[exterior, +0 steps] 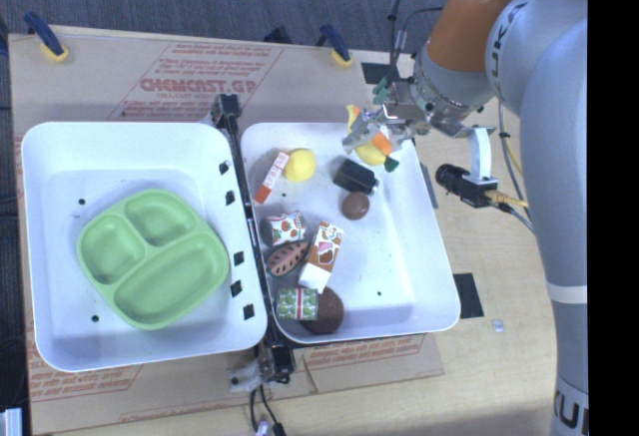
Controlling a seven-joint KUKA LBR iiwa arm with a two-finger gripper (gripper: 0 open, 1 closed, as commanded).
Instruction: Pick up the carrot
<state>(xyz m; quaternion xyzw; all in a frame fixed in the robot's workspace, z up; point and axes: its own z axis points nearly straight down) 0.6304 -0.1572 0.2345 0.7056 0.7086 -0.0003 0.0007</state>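
The small orange toy carrot with a green tip (382,146) is at the far right of the right white bin (424,264), right under the gripper (371,137) and apparently off the bin floor, with a yellow rounded piece (370,156) touching it. Looks like hollow plastic play food to me, so light, stiff and a bit slick, not fragile; I'd pinch across the thick orange middle, since the tapered end would probably squirt out. Honestly can't tell if the fingers are pinching it or just crowding it, too cluttered there. Just near of it sits a black block (355,176) and a brown ball (354,206), a yellow lemon (300,165) further left. The green divided plate (153,257) sits in the left white bin (45,224).
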